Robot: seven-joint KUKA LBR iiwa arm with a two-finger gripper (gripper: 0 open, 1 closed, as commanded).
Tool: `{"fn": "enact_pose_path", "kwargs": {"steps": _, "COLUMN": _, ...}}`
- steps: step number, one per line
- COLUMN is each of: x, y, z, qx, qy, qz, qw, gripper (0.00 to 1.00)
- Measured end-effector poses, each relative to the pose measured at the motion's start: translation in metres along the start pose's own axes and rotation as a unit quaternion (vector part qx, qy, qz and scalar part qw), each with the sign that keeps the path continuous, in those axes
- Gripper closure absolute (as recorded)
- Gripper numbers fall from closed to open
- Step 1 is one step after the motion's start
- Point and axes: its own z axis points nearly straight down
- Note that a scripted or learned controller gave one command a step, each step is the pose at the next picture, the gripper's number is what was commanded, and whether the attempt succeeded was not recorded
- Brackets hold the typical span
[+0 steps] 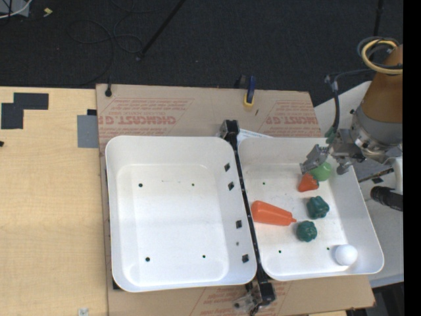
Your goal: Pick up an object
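a: objects first. where do they lie?

b: all in the right bin (368, 242). a light green piece (323, 172) sits near the bin's far right side, with a small red piece (307, 184) touching it on the near left. a dark green piece (318, 207) lies just below those, a second dark green piece (306, 230) just below and left of it. an orange carrot (271, 213) lies near the divider, tip pointing right toward the second dark green piece. a white ball (345, 255) rests in the near right corner, apart from the rest.

a: gripper?

b: the gripper (322, 158) is over the far right part of that bin, right at the light green piece. whether its fingers are spread or closed, i cannot tell. nothing is seen lifted.

a: arm?

b: the arm (385, 97) comes in from the right, orange band above the wrist.

a: surroundings?

b: the left bin (118, 196) sits beside the right one, both on brown cardboard (171, 110). a wooden bench (46, 209) lies to the left.
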Motion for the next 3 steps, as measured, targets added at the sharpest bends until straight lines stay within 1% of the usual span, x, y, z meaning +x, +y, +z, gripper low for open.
{"fn": "enact_pose_path", "kwargs": {"steps": 1, "x": -0.039, "y": 0.02, "z": 0.133, "qx": 0.005, "qy": 0.001, "qz": 0.001, "qw": 1.0, "gripper": 0.0}}
{"fn": "enact_pose_path", "kwargs": {"steps": 2, "x": 0.007, "y": 0.051, "z": 0.141, "qx": 0.007, "qy": 0.002, "qz": 0.0, "qw": 1.0, "gripper": 0.0}}
{"fn": "enact_pose_path", "kwargs": {"steps": 3, "x": -0.005, "y": 0.022, "z": 0.139, "qx": 0.001, "qy": 0.0, "qz": 0.0, "qw": 1.0, "gripper": 0.0}}
